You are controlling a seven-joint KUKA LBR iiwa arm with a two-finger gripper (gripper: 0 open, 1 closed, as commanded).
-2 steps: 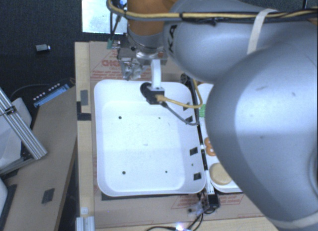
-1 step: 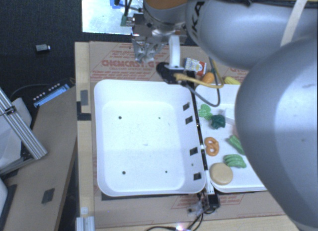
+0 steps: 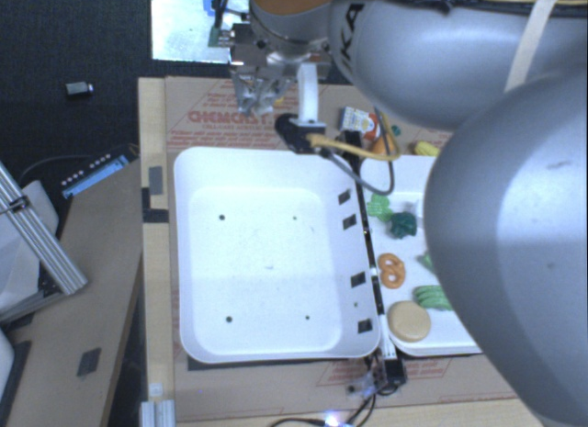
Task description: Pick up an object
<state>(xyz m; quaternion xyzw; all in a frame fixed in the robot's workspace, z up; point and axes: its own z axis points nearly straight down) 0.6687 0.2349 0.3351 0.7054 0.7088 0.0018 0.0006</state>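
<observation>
Tan bun (image 3: 409, 321) in right bin (image 3: 404, 182) | hand (image 3: 259, 95) well apart

High slanted view over bins (image 3: 184, 177)

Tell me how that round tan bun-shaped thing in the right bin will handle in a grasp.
The tan bun looks smooth and domed, so it may slip from a pinch. It probably lies flat and won't roll. It looks like a light toy.
</observation>
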